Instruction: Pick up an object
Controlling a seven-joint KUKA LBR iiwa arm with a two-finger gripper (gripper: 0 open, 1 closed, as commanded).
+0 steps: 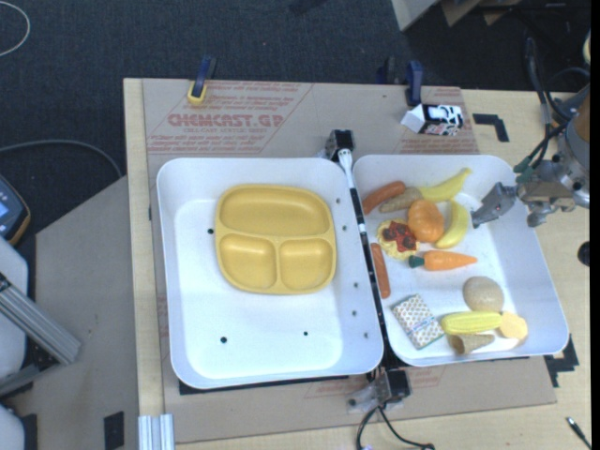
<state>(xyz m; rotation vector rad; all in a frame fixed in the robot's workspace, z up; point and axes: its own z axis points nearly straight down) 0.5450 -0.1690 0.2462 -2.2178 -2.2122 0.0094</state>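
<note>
At the right edge of the frame, the arm's gripper (514,204) hovers over the right-hand bin (548,279), and from this slanted view the pick appears not yet made: nothing can be seen between its parts, and whether it stands open or closed cannot be told at this size. The play food in that bin lies untouched as far as can be seen. Nearest the gripper, at centre right of the frame, are two yellow bananas (448,187) curving around an orange fruit (425,219), with a carrot (447,262) just below and a hot dog (384,196) toward the bin's upper left. Lower down lie a potato (483,294), a corn cob (472,323) and a small patterned packet (415,319). A thin red-orange sausage (381,269) rests beside the divider. The left-hand bin (187,251), in the middle of the frame, carries a yellow three-compartment tray (276,237). Judged from this, the whole grasp and lift remain to be done, with the bananas the likeliest target given their closeness. Both bins sit on the cardboard-covered worktop (244,111).
</note>
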